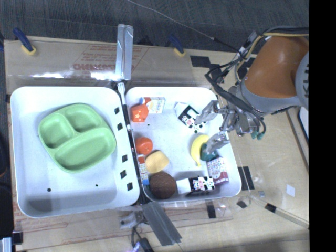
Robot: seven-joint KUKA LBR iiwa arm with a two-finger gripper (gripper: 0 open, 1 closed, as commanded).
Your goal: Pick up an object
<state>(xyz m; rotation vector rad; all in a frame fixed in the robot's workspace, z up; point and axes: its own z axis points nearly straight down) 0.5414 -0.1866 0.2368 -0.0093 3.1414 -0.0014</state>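
- you had the gripper point(212, 125) low over the right side of the right bin point(173, 93), most likely because that was where the loose things lay thickest.
- its fingers point(209, 111) stood spread wide, one toward the far side and one toward the near, with nothing between them; that looked like an approach, not a hold.
- the banana point(197, 148) lay just beside the near finger, along the right wall, and a small teal thing point(210, 154) sat against it; either seemed the likeliest pick.
- a black-and-white carton point(187, 115) sat just left of the far finger, close enough that it might have been nudged.
- farther left you had the orange fruit point(143, 144), the yellow lump point(156, 162) and the brown ball point(162, 185), crowded toward the near left corner, so a clean grasp there looked harder.
- the left bin point(31, 188) held the green divided plate point(77, 136), well apart from the arm.
- nothing had been lifted yet, by my judgement.
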